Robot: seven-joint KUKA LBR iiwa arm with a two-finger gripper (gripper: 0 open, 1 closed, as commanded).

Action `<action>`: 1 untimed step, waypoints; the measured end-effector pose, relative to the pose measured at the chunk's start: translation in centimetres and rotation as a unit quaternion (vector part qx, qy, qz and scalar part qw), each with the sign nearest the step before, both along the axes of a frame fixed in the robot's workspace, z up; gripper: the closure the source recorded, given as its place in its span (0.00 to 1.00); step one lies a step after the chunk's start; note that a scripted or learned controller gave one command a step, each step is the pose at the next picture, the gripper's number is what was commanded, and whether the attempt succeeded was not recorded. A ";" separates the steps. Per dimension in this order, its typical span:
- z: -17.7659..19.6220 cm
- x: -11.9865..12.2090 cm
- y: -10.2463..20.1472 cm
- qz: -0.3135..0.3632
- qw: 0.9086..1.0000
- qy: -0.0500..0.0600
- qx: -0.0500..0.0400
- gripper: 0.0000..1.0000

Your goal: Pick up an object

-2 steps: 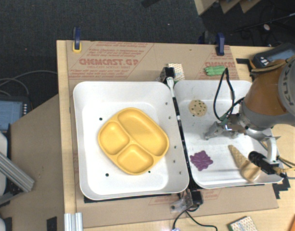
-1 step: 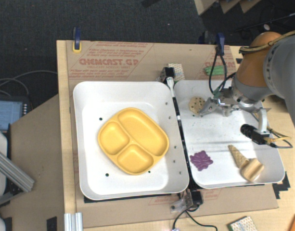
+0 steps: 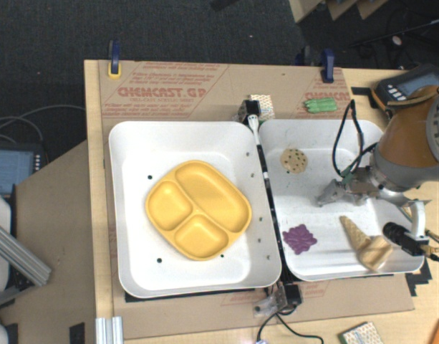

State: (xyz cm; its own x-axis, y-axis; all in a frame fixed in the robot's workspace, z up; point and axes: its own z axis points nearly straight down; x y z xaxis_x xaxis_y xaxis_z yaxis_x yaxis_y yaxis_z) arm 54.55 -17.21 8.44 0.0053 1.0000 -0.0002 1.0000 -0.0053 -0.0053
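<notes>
Lowest in the frame, a purple piece (image 3: 300,239) and a tan cone (image 3: 366,244) lay in the right bin (image 3: 305,267); a cookie (image 3: 293,160) sat higher up; the gripper (image 3: 332,194) hovered between them, its state impossible to tell; a yellow divided tray (image 3: 198,208) filled the left bin (image 3: 133,264).

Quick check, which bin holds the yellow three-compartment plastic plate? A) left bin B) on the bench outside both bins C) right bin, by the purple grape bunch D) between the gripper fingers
A: the yellow three-compartment plastic plate lies flat in the left white bin, apart from the gripper, which is over the right white bin with the purple grape bunch.
</notes>
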 end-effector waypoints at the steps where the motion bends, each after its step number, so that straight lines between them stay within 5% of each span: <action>1: 0.1 -6.5 -4.9 0.001 1.000 -0.001 0.003 0.00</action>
State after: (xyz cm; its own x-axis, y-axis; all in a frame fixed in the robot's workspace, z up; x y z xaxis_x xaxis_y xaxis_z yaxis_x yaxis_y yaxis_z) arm 48.09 -22.15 8.53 0.0025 1.0000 0.0065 1.0000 -0.0024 -0.0027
